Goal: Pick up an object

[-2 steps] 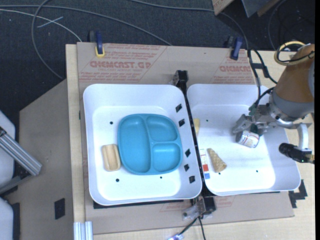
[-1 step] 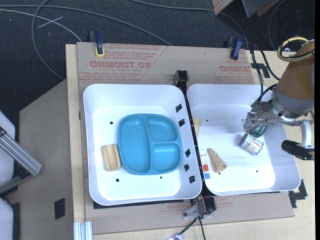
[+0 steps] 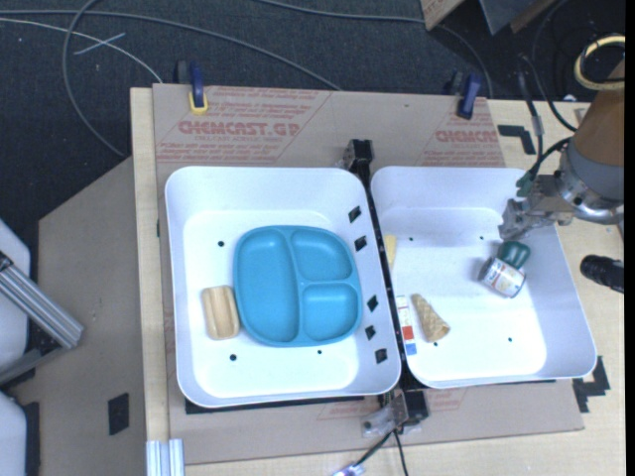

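One small jar [image 3: 504,271], green-capped with a silvery body, lies on its side in the right bin [image 3: 556,365] just at five o'clock of the gripper [image 3: 518,218], its long axis running from the cap at about one o'clock down to the base at seven (so the cap end is the nearer one). How far the claw is spread I cannot tell from this slanted view, and nothing shows pinched in it; it hangs close above the cap.
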Available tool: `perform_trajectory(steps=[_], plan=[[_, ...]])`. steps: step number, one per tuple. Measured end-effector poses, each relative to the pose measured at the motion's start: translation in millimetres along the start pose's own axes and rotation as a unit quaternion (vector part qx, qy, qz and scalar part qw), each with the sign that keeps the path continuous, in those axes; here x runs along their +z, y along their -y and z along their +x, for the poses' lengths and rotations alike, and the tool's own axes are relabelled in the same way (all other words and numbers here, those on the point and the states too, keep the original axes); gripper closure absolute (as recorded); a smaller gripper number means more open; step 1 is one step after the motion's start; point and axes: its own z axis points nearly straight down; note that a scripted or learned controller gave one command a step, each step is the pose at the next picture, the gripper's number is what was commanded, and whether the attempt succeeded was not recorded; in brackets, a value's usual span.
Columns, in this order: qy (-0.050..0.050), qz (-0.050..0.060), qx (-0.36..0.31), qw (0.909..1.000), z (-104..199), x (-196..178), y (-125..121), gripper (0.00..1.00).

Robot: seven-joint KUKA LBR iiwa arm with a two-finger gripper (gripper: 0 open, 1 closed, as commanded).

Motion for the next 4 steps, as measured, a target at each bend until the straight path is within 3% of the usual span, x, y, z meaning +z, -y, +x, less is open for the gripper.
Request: perform_trajectory(steps=[2,4], plan=[[0.0,0.0,0.0,1.0,5.3,-108.4,-2.6,1.0],[-0.001,0.004,-0.002,1.0,101.5,-103.1,-7.3,1.0]])
